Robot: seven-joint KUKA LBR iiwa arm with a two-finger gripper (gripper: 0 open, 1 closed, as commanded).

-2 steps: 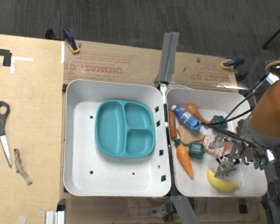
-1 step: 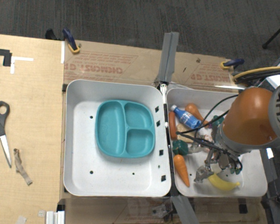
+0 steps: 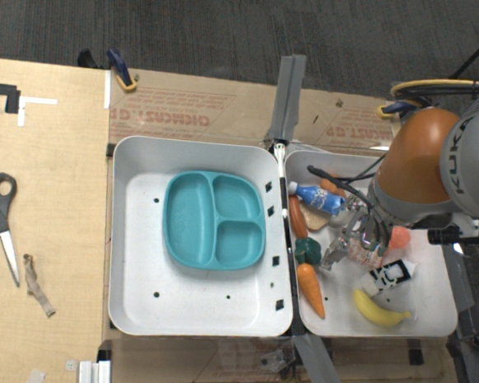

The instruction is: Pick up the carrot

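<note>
In the camera view, the carrot (image 3: pixel 311 290) lies in the right bin (image 3: pixel 427 325), along its left wall toward the front corner, tip pointing forward. The gripper (image 3: pixel 353 241) hangs over the middle of this bin; I cannot tell its state. A banana (image 3: pixel 380 310) lies near the front edge. The left bin (image 3: pixel 128 244) carries a teal divided plate (image 3: pixel 216 221).

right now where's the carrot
The carrot lies in the right bin, along its left wall near the front, just below a green toy and left of the banana.
</note>
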